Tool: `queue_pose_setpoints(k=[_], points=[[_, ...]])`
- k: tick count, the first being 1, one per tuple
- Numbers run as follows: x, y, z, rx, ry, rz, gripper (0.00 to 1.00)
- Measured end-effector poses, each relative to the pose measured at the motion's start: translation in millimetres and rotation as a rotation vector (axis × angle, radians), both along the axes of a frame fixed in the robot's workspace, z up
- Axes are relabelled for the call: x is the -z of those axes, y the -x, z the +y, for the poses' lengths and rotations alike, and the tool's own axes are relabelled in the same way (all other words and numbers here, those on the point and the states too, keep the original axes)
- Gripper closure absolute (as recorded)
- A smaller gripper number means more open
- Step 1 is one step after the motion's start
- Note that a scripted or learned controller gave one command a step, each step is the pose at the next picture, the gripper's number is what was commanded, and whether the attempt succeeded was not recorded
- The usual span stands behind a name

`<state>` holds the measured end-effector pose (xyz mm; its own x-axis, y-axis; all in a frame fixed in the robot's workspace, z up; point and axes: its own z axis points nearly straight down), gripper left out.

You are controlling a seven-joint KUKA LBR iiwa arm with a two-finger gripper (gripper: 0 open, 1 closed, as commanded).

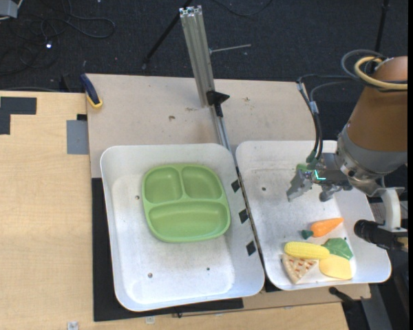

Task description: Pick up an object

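Note:
Several toy foods lie in the near right corner of the right bin (275, 205): an orange carrot (325, 227), a yellow corn cob (306, 250), a green leafy piece (340, 246), a yellow lump (336, 268) and a tan pizza wedge (297, 269). My gripper (310, 184) hangs over the middle of the right bin, up and to the left of the carrot. Its fingers (297, 186) stand apart and nothing is between them.
The left bin (124, 253) holds a green divided plate (186, 203). An upright aluminium post (198, 53) rises behind the bins. The arm's grey and orange body (378, 122) covers the right bin's far right corner.

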<state>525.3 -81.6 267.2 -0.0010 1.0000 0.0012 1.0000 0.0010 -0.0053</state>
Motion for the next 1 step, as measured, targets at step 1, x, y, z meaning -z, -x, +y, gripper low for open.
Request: queue_pose_setpoints(k=[1], points=[[-0.6, -0.3, -0.1, 0.0, 0.0, -0.001, 0.0]])
